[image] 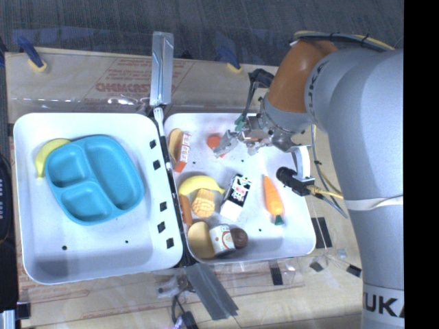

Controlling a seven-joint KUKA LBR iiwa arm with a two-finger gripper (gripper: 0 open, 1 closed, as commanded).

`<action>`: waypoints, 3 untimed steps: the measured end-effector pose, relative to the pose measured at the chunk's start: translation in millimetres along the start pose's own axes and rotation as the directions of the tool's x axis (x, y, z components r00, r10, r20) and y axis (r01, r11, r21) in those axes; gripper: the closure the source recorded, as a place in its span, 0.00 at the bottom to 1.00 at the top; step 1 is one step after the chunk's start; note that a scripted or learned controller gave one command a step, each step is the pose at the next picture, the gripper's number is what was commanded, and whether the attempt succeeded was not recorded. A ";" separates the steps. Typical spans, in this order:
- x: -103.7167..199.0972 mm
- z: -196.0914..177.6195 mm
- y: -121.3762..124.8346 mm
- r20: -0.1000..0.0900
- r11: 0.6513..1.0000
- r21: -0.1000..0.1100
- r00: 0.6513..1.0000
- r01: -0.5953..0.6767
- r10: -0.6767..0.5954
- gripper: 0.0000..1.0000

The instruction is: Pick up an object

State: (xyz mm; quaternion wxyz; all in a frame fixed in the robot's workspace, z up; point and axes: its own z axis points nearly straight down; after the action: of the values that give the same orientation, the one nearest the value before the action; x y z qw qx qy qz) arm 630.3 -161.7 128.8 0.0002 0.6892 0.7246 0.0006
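Note:
My gripper (238, 144) hangs over the back part of the right bin (302, 242), open, with nothing between its fingers. A small red object (213, 141) lies just left of its left fingertip (222, 148). Further left, a hot dog bun (179, 146) rests by the bin's left wall. In front of the gripper are a black-and-white milk carton (236, 196), an orange carrot (273, 197), a yellow banana (195, 183) and a corn piece (203, 203). A small can (222, 239) and a round bread piece (197, 237) sit at the front edge.
The left bin (41, 266) holds a blue divided plate (95, 177) with a yellow object (46, 152) tucked under its back left corner. A metal clamp (162, 67) stands upright between the bins at the back. The grey arm (357, 115) covers the right side.

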 end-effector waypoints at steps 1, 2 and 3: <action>11.1 26.2 27.3 0.001 0.994 0.001 0.994 0.108 -0.108 0.00; 11.5 14.9 28.3 0.002 0.994 0.000 0.994 0.112 -0.112 1.00; 11.6 15.1 28.2 0.002 0.994 0.000 0.994 0.112 -0.112 0.00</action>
State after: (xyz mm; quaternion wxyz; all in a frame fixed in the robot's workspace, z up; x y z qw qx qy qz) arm 657.9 -148.7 113.7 0.0008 0.6475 0.7620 0.0001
